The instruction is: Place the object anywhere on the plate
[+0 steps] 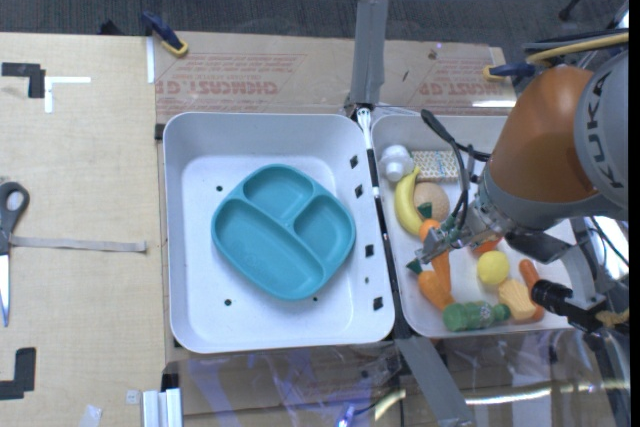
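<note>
bottom edge of right bin is nearest the lens; just inside it a green veg piece lies flat, long axis left-right along that wall. beside it on its left, a carrot, long axis running up-left to down-right, fat end toward the bottom wall, narrow end up under the gripper.

gripper sits over the carrot's upper end, touching or just above it, can't tell which. fingers are dark and small here, can't tell if they're spread or closed, and nothing clearly visible between them.

other stuff in right bin: banana curving top to bottom along the left wall, white ball at its top, lemon right of the gripper, orange piece near the lower right. items are packed close, little free floor around the carrot; left wall just beside it.

plate is teal, three compartments, turned at a slant in the middle of left bin. bare bin floor all round it, well apart from the carrot, with the two bin walls between.

arm comes in from the right, orange band above the right bin, wrist angled down-left to the gripper. cables trail off it.
</note>
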`<state>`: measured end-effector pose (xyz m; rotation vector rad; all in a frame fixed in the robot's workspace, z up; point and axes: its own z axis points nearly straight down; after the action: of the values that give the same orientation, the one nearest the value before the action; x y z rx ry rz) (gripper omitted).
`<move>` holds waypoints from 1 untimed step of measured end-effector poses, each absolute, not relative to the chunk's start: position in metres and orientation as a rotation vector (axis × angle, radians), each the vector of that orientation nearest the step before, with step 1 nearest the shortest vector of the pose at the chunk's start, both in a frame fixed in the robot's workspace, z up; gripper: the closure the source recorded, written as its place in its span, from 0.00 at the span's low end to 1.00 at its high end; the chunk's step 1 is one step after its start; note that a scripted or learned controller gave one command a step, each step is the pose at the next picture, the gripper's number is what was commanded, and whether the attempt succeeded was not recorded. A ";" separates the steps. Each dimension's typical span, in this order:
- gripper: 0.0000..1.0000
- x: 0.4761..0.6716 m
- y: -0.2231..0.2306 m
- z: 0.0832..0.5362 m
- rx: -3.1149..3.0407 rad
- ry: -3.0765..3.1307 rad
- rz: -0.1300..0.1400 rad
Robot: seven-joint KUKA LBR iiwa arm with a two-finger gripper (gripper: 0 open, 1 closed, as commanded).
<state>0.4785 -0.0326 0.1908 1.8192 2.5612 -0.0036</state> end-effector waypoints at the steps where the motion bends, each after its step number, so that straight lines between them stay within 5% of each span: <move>1: 1.00 0.500 0.009 0.218 1.482 2.768 -0.002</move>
<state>0.4998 0.0093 0.2180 1.4818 2.7684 -0.0022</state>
